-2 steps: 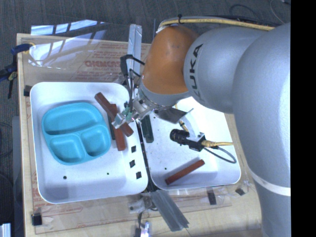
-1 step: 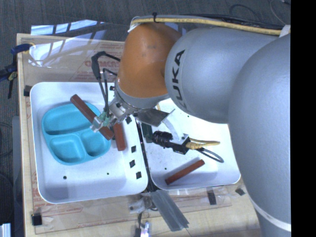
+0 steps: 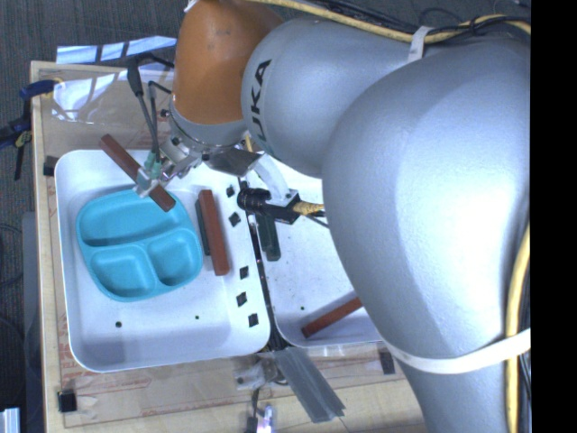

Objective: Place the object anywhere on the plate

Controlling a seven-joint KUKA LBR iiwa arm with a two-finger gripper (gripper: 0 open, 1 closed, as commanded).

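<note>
- Arm (image 3: pixel 406 179): grey w/ orange band, reaches in from right over both bins.
- Left bin (image 3: pixel 99 336): holds blue plate (image 3: pixel 135 246), 3 compartments.
- Brown sticks: one (image 3: pixel 214 233) lies just right of plate; another (image 3: pixel 330 317) in right bin (image 3: pixel 297 291).
- Gripper (image 3: pixel 151 177): clamped on brown stick (image 3: pixel 135 171), tilted, low end over plate's top rim.

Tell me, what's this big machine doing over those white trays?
A grey robot arm reaches over two white bins. Its gripper is at a long brown stick that lies slanted over the upper edge of a blue divided plate in the left bin. I cannot tell whether it holds the stick. A second brown stick lies beside the plate, and a third in the right bin.
</note>
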